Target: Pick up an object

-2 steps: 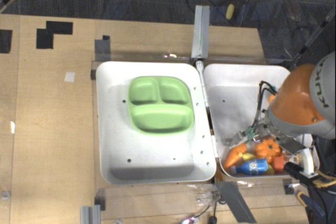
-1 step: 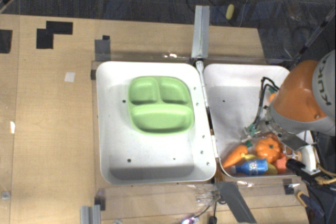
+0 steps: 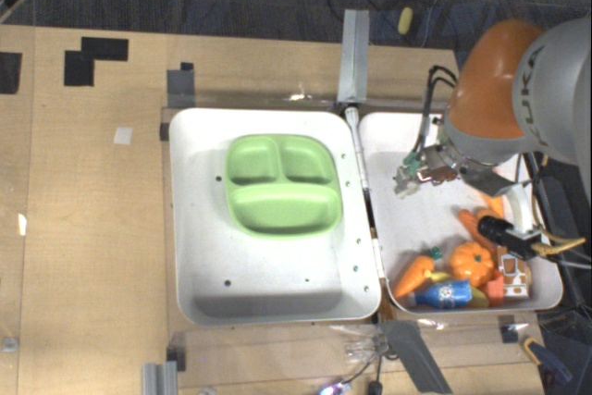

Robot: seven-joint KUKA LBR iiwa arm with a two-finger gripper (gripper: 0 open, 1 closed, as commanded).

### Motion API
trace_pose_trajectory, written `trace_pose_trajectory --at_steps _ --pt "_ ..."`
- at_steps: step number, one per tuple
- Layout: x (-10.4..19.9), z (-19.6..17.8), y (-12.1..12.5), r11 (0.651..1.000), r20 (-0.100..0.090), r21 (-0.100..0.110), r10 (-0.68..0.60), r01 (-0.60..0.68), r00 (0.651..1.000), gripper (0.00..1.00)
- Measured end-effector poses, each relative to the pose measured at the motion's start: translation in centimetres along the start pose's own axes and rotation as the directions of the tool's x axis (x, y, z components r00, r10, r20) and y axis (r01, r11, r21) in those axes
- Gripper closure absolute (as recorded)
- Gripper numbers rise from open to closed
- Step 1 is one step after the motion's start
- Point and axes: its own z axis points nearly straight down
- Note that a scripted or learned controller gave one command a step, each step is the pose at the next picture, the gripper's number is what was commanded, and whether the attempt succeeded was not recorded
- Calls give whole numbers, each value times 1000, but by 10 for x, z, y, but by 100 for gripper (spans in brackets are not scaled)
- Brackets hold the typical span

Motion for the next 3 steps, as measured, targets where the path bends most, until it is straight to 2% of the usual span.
trace_pose_trajectory --at_steps 1,2,3 --pt "-37 -3 -51 985 0 1 -170 170 985 100" --pt "-46 83 -71 991 0 4 137 -137 991 100" --pt "-46 83 -71 991 0 3 137 -137 991 0"
